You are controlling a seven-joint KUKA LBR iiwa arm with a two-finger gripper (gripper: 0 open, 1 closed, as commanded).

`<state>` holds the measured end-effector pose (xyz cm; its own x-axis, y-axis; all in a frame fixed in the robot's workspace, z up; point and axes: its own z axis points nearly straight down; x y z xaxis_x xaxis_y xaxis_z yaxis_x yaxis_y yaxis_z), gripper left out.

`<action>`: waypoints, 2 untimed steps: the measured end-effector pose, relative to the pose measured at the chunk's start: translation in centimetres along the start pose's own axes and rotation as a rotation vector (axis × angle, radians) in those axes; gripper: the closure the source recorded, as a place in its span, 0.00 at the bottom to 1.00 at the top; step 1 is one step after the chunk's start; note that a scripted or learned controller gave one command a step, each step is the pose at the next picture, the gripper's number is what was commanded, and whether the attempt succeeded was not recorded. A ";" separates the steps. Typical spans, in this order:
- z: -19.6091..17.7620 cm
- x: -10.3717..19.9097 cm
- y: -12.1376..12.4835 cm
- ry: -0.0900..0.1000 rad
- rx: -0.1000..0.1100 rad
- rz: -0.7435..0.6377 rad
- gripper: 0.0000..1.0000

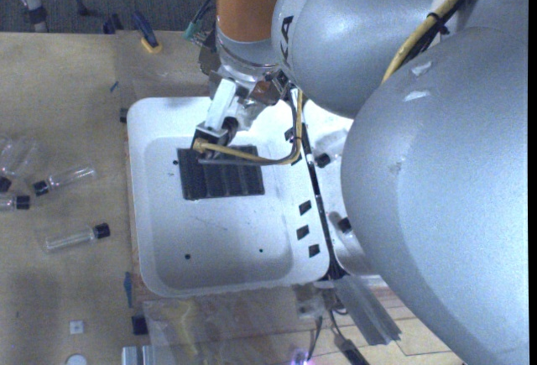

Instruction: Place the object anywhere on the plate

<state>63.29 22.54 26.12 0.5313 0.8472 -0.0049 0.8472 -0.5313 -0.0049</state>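
Observation:
A flat black ribbed rectangle [221,175] lies on the floor of the left white bin [168,254], toward its far side. My gripper [245,106] hangs just above and to the right of the rectangle's far edge, under the orange-banded wrist. The wrist and arm largely cover the gripper. Nothing can be seen held in it. The big grey arm hides most of the right bin [331,141].
Several small clear vials with dark caps [75,236] lie on the wooden bench left of the bins. A blue clip [148,38] sits on the bench behind the left bin. Black clips [306,231] line the rim between the bins.

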 end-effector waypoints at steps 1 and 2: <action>1.2 0.0 0.1 0.001 -0.001 -0.625 1.00; 2.7 -2.4 -2.6 0.000 0.000 -0.099 1.00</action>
<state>59.79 21.85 23.47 0.4453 0.8954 -0.0041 0.8953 -0.4454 -0.0056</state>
